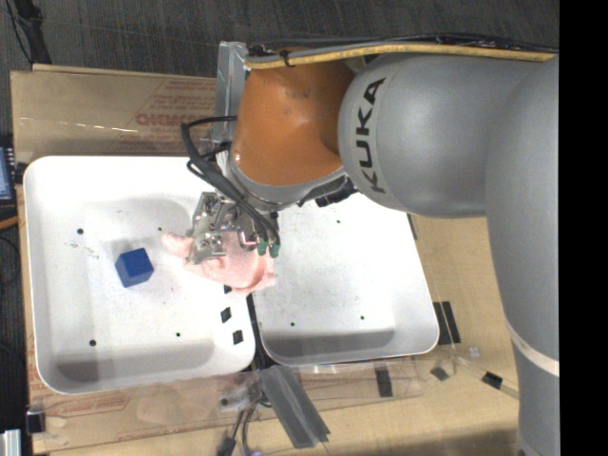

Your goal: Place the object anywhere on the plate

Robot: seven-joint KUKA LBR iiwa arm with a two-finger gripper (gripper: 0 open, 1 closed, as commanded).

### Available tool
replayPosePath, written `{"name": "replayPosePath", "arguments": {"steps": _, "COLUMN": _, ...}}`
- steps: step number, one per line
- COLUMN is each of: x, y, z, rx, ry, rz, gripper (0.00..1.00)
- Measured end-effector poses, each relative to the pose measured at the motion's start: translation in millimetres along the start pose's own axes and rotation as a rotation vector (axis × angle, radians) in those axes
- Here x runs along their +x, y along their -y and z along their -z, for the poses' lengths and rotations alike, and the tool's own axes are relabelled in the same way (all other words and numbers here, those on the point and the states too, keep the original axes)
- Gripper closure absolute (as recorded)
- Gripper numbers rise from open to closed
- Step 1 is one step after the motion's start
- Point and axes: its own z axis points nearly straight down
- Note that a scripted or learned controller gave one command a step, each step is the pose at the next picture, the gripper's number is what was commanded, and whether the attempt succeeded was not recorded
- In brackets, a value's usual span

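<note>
Tool pointing down over pink object, grip unclear, arm reaching from right.

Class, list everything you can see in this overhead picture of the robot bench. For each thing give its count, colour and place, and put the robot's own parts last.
bins: two, white, shallow, side by side on the bench.
blue block: one, blue, lying in the left bin, apart from the pink object.
pink object: one, pale pink, soft-looking, at the seam between the two bins, directly beneath the tool; a proper grasp cannot be confirmed.
cardboard sheet: one, brown with red print, under and behind the bins.
black tape marks: several, black, at the bins' near edges and on the bench.
arm: one, grey with an orange band, reaching in from the right.
tool: one, metallic, over the seam between the bins.
</note>
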Motion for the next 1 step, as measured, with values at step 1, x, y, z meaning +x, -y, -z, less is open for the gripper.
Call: {"name": "replayPosePath", "arguments": {"steps": 1, "x": 28.1, "y": -48.3, "z": -4.3, "rx": 0.001, "ry": -0.001, "rz": 0.004, "gripper": 1.00}}
